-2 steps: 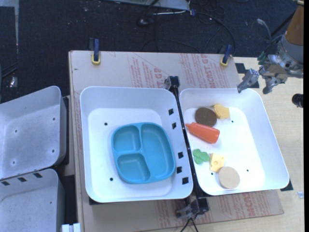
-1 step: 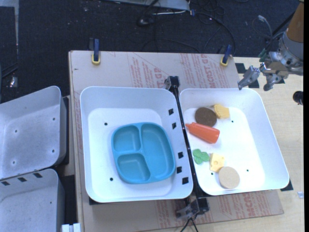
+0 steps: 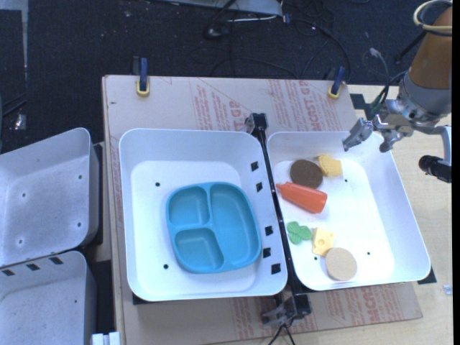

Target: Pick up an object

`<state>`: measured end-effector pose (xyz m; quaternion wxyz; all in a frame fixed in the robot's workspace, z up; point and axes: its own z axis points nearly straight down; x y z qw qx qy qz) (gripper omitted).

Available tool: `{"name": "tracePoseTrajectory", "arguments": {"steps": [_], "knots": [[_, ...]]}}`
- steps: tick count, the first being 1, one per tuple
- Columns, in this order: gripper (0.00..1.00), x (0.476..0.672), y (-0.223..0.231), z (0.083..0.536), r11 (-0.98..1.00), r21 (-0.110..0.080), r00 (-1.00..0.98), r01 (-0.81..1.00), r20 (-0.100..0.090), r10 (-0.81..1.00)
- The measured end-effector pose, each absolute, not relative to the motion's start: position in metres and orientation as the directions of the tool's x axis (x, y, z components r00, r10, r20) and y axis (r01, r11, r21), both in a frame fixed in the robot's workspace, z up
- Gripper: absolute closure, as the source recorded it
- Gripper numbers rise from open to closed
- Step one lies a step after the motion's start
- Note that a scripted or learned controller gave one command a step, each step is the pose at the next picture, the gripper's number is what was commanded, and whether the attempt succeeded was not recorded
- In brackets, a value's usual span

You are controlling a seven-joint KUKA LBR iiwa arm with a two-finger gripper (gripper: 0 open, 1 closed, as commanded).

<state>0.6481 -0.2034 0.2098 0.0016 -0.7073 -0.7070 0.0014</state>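
The open, empty gripper (image 3: 369, 136) hangs over the right bin's (image 3: 402, 214) far edge; the carrot (image 3: 302, 197) lies below-left, long axis running left to right.

Claw (image 3: 369, 136) hangs open above the far right corner of the right bin (image 3: 402, 214), holding nothing. Right bin contents: brown disc (image 3: 306, 172), yellow piece (image 3: 330, 165), carrot (image 3: 302, 197), green item (image 3: 298, 231), cheese wedge (image 3: 323, 241), tan round (image 3: 341, 264). Left bin (image 3: 144, 157) holds a blue divided plate (image 3: 213, 226).
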Motion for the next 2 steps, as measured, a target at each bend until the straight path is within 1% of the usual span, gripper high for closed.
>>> {"name": "tracePoseTrajectory", "arguments": {"steps": [2], "knots": [[0.0,0.655,-0.202,0.121,0.004,-0.003,-0.004,1.0,0.0,1.0]]}}
